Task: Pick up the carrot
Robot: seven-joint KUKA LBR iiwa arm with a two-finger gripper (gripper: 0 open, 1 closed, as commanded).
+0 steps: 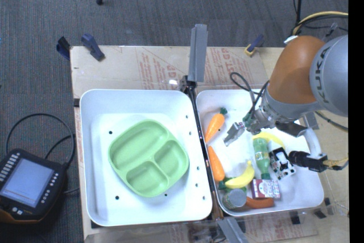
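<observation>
Two carrots lie in the right bin. One carrot with a green top lies at the bin's back left, slanting toward the divider. A second, plain orange carrot lies just in front of it along the left wall. My gripper hangs over the bin's middle, a little right of the leafy carrot and apart from it. It is open, and nothing sits between its fingers.
Near the carrots lie a banana, a green bottle, a red box, a round jar and a yellow piece. The left bin holds a green divided plate.
</observation>
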